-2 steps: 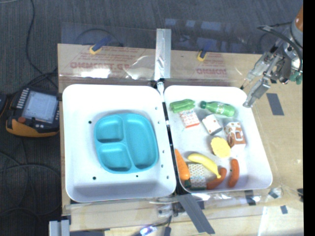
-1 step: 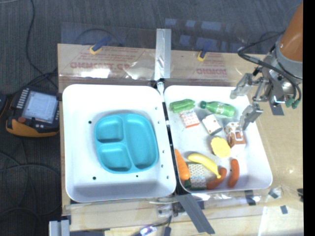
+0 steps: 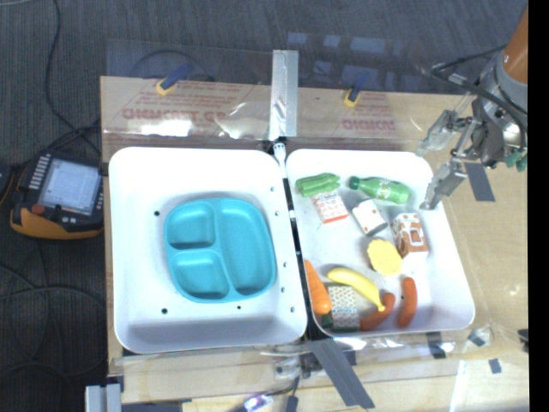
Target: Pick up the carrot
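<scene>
The carrot (image 3: pixel 316 291) is a small orange cone. It lies against the left wall of the right bin (image 3: pixel 446 269), near the front, with its tip pointing toward the back. My gripper (image 3: pixel 436 165) hangs over the bin's far right corner, well away from the carrot. Its fingers (image 3: pixel 437 190) are spread open and hold nothing. The grey arm with its orange band (image 3: pixel 517 51) comes in from the upper right.
The right bin also holds a green cucumber (image 3: pixel 317 183), a green bottle (image 3: pixel 380 189), two small cartons (image 3: pixel 370 217), a brown box (image 3: pixel 410 233), a lemon (image 3: pixel 384 257), a banana (image 3: pixel 356 286) and two sausages (image 3: pixel 407 301). A patterned packet (image 3: pixel 343 305) touches the carrot. A blue divided plate (image 3: pixel 221 247) sits in the left bin.
</scene>
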`<state>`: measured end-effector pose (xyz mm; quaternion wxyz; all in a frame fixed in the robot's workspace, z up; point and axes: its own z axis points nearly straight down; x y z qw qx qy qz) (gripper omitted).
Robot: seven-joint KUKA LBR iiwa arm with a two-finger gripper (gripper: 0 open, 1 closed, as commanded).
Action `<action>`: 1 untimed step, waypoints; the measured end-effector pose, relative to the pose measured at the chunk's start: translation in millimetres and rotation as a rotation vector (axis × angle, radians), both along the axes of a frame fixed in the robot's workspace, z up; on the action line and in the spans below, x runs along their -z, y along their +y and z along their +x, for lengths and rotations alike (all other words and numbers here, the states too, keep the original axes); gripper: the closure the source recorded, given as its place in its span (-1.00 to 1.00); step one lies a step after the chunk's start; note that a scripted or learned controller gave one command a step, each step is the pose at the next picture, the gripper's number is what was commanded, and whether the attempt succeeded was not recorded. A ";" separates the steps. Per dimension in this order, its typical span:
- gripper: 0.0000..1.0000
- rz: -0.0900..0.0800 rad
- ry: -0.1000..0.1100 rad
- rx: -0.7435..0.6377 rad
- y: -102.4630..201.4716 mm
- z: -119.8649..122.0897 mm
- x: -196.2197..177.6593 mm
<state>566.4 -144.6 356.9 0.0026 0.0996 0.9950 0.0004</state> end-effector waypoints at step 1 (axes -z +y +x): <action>-1.00 -0.001 0.003 -0.366 34.1 -28.7 85.1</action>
